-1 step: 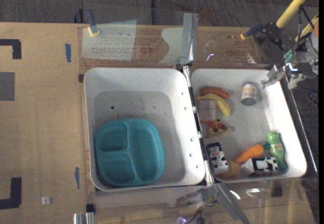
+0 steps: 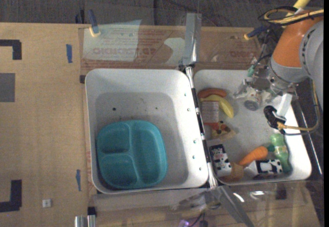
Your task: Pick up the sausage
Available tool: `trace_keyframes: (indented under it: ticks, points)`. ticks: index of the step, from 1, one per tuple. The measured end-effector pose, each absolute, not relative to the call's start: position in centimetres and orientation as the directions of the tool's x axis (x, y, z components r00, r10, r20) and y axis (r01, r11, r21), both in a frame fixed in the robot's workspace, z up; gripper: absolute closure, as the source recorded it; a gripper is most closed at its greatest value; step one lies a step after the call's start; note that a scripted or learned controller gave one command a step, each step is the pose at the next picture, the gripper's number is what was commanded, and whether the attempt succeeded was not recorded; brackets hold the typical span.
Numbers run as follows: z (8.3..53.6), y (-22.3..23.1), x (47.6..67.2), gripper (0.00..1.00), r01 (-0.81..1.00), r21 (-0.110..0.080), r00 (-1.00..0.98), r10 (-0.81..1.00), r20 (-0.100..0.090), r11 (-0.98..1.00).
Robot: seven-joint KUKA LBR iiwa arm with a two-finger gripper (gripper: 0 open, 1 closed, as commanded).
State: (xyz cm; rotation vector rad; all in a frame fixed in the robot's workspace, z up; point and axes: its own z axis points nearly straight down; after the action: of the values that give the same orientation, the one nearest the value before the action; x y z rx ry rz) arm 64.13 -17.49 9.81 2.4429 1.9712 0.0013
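A: Sausage (image 2: 212,93) is at the far-left corner of the right bin (image 2: 303,169), touching the banana (image 2: 225,107). Looks like light, stiff, slick plastic; pinch across its middle.
B: Tool (image 2: 253,98)?
A: Hovers mid-bin, holding nothing; can't tell how wide.
B: Other contents?
A: Carrot (image 2: 253,155), green bottle (image 2: 279,147), cow carton (image 2: 220,159). Left bin (image 2: 103,82): teal divided tray (image 2: 131,154).

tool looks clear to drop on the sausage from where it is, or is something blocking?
Probably yes. The sausage lies exposed at the far left corner of the right bin, with nothing on top. The tool hovers to its right. The banana touching it and the bin wall may crowd the grasp.
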Motion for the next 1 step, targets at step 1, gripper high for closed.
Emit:
trace_keyframes:
  ticks: [1]
  points:
    - [11.66, -14.89, 66.76, 0.0, 0.908, 0.002, 0.419, 0.908, 0.0, -0.419]
